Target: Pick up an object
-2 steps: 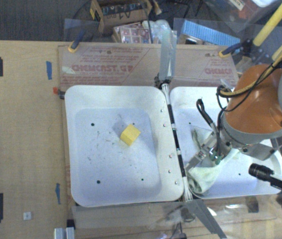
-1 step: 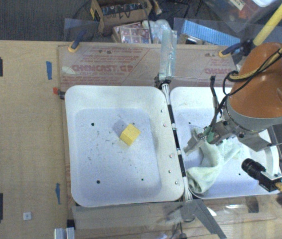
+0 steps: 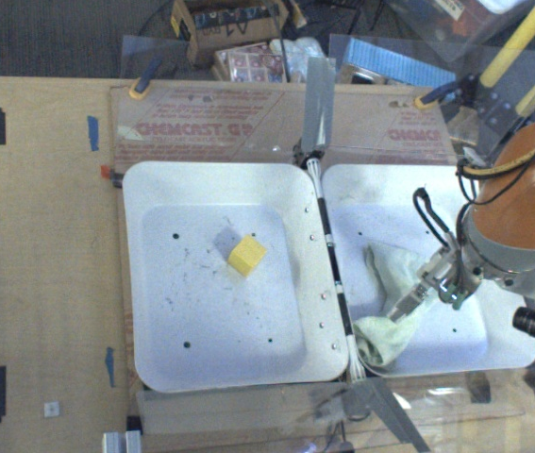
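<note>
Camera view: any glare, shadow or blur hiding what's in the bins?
Camera view: even light, mild glare on the right bin; the yellow block is sharp with a small shadow at its upper left; the cloth is pale and low-contrast against white; the gripper looks slightly soft.

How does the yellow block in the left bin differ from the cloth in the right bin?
The yellow block is small, solid and bright yellow; the cloth is larger, limp, crumpled and pale green. The block lies alone near the left bin's middle, while the cloth lies by the right bin's near-left corner, under the gripper. Both rest on white bin floors.
</note>
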Controlling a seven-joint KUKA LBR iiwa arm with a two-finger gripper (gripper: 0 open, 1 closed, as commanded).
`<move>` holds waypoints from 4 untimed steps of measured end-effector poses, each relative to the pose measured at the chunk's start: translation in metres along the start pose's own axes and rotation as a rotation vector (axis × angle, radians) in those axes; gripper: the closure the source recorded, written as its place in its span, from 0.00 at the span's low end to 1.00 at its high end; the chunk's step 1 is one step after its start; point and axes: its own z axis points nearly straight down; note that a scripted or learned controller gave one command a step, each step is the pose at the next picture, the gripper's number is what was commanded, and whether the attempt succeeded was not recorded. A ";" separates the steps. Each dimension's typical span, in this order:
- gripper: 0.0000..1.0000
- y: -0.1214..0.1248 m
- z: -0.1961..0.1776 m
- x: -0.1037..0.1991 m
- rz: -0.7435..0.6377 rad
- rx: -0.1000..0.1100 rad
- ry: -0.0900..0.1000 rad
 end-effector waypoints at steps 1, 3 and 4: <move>0.00 0.035 0.000 0.036 0.015 0.000 0.001; 0.00 0.072 0.000 0.035 -0.486 -0.003 -0.005; 0.00 0.005 -0.001 0.004 -0.790 -0.001 -0.002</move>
